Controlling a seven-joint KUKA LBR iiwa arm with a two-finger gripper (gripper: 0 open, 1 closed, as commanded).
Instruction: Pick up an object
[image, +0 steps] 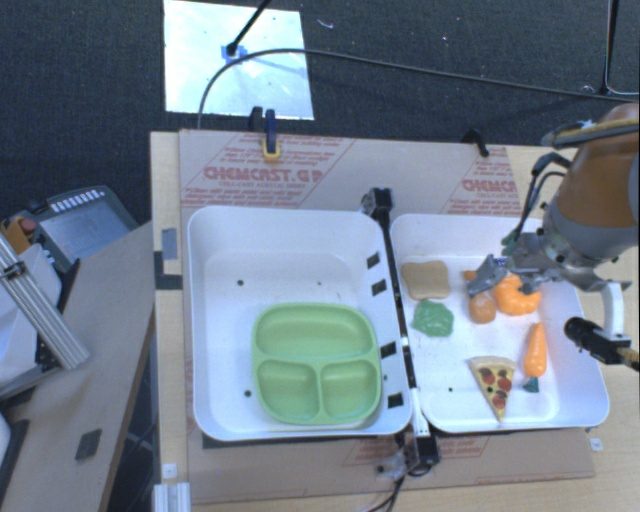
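the arm (600, 195) reaches in from the right and hangs over the upper right part of the right bin (580, 405). its gripper (497, 272) sits low among the toy food, just beside the orange pepper-like piece (517, 297) and a smaller round orange piece (482, 308). whether the tool is open or shut, and whether it has hold of anything, cannot be told; the wrist and the clutter hide it.

the other pieces lie spread around that spot. a tan bread slice (427, 279) lies near the bin's left wall, with a green leafy piece (433, 318) just below it. a carrot (536, 348) lies to the lower right, near upright in the view, and a pizza slice (493, 383) lies near the bin's front edge. the open floor in this bin is mostly along the front right corner and a strip between the pizza and the green piece.

the left bin (230, 250) holds a green divided tray (318, 362) pushed toward its front right, close to the wall shared with the right bin. the back half and left side of that bin give wide room.
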